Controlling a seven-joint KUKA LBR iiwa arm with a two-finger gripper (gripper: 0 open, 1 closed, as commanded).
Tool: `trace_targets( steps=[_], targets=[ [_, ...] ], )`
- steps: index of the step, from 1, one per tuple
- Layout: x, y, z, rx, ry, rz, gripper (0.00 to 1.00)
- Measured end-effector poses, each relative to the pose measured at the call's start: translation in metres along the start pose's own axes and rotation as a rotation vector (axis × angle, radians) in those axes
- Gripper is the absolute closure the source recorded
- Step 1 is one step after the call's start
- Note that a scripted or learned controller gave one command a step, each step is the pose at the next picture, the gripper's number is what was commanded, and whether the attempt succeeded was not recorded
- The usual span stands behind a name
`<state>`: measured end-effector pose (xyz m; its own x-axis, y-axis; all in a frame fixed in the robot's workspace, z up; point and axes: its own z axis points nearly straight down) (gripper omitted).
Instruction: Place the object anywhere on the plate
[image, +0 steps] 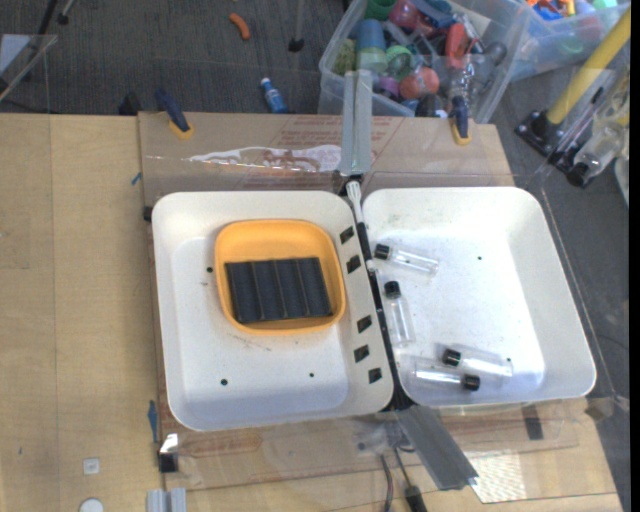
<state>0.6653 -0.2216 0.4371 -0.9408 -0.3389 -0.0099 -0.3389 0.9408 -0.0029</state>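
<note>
An orange plate (232, 250) with rounded corners sits in the left white bin (190, 380), toward its back. A black ribbed rectangular object (278, 290) lies flat on the plate and covers most of its floor. Several clear vials with black caps lie in the right white bin (500, 240): one (405, 260) near the divider at the back, one (397, 310) along the divider, and two (478, 362) close together at the front.
A row of black clips (360, 295) runs down the divider between the bins. A clear tub of colourful toys (430, 50) stands behind the bench. Brown cardboard (250, 140) lies behind the bins, and a grey bracket (435, 450) sits at the front.
</note>
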Motion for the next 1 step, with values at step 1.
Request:
trace_targets(
  steps=[1],
  targets=[
    [-0.0029, -0.0004, 0.0001, 0.0, 0.0, -0.236, 1.0]
  ],
)
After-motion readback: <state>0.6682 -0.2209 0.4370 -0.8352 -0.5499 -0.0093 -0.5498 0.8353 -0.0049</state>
